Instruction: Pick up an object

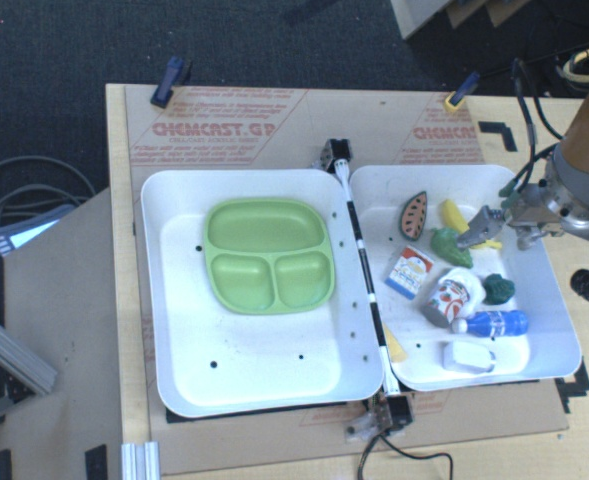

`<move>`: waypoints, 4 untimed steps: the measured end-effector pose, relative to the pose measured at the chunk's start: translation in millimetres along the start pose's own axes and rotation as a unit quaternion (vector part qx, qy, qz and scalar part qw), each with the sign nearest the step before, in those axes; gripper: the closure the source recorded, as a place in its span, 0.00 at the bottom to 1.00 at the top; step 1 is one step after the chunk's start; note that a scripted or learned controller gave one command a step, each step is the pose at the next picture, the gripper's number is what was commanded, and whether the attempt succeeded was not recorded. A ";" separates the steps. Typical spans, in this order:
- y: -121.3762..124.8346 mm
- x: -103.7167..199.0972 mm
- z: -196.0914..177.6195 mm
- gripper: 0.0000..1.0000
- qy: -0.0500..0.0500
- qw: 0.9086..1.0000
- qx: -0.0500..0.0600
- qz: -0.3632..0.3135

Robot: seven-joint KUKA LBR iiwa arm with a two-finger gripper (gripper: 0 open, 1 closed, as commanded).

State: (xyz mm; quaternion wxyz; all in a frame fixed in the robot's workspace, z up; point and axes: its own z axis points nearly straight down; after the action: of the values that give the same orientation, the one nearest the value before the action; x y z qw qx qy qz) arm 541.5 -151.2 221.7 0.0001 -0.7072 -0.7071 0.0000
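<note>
**A:** Status on the gripper [481, 230]?

**B:** Low over the right bin [534, 363], upper half, reaching in from 3 o'clock. Fingers apart, nothing between them. Tips sit just above the green pepper-like toy [450, 245], right beside the yellow banana piece [456, 215]. Can't tell if they touch either one.

**A:** Orientation of those two?

**B:** Banana piece: long axis runs 11 to 5 o'clock, lower end toward the gripper. Green toy: long axis roughly 10 to 4, blunt end at the 4 side.

**A:** Rest of that bin?

**B:** Watermelon slice [413, 216] at 9 o'clock of the banana, long axis near vertical, 12:30 to 6:30. Blue-and-white carton [408, 273] below it, tilted. White can with red print [453, 297] at bin centre, lying on its side. Dark green lump [498, 289] at 3 o'clock of the can. Blue bottle [494, 323] below both, long axis 9 to 3, white cap at the 9 end. White block [469, 356] at 6 o'clock, near the front wall. Small orange wedge [395, 347] at the left wall.

**A:** Left bin?

**B:** Left bin [174, 368] holds one green divided plate [269, 255], flat, big compartment at 12, two small ones at 6.

**A:** Bench?

**B:** Blue clamp [168, 81] at the far left corner of the board, yellow-blue clamp [462, 90] at the far right.
</note>
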 end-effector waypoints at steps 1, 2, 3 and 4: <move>-38.4 13.4 137.1 0.00 0.000 1.000 0.000 0.000; -36.4 12.3 124.5 1.00 -0.002 1.000 -0.004 0.001; -37.6 13.1 126.3 0.00 -0.001 1.000 -0.002 0.001; 4.8 58.9 137.1 0.00 0.000 1.000 -0.001 0.000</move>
State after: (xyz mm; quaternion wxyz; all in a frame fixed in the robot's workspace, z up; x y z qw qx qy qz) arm 546.3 -92.3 84.6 -0.0007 -0.7069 -0.7074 -0.0004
